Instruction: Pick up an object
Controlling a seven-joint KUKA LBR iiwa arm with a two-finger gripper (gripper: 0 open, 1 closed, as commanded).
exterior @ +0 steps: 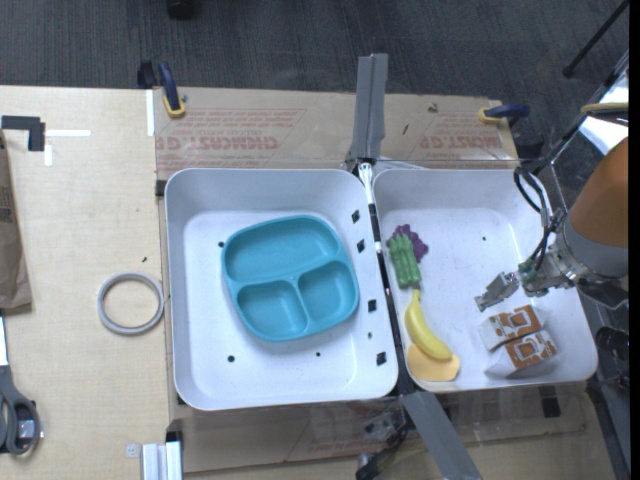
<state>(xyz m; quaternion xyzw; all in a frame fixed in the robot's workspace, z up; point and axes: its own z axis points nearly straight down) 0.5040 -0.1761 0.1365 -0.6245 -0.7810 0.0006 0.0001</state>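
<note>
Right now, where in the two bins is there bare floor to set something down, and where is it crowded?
Free: the middle and back of the right bin, between the grapes and the gripper; also the left bin floor around the blue plate. Crowded: the right bin's front, with the banana and the carton.

The arm (608, 208) and the scissors (16, 418) run off frame.
</note>
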